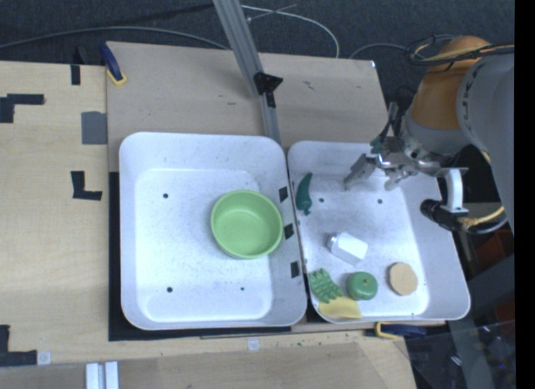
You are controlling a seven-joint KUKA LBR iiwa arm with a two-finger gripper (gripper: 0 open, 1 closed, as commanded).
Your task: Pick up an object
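Camera view: looks down at a slant on two white bins set side by side on the bench.
Arm (468,86): reaches in from the right and hangs over the far end of the right bin (435,237).
Gripper (380,174): fingers spread wide with nothing between them; it sits above bare bin floor, apart from every object, so I judge no pick has begun.
Left bin (150,170): holds one green bowl (246,224), upright, near the wall the two bins share.
Right bin contents: a dark green piece (303,192) lies by the shared wall; a white block (348,247) rests mid-floor; along the near edge sit a leafy green toy (322,284), a yellow piece (340,309) touching it, a round green piece (362,285) and a tan disc (403,278).
Nearest target: the white block, I reckon, lying in the open just toward the near side of the gripper, with room around it for the fingers.
Risk: the near-edge things are crowded, so a grab there could catch two.
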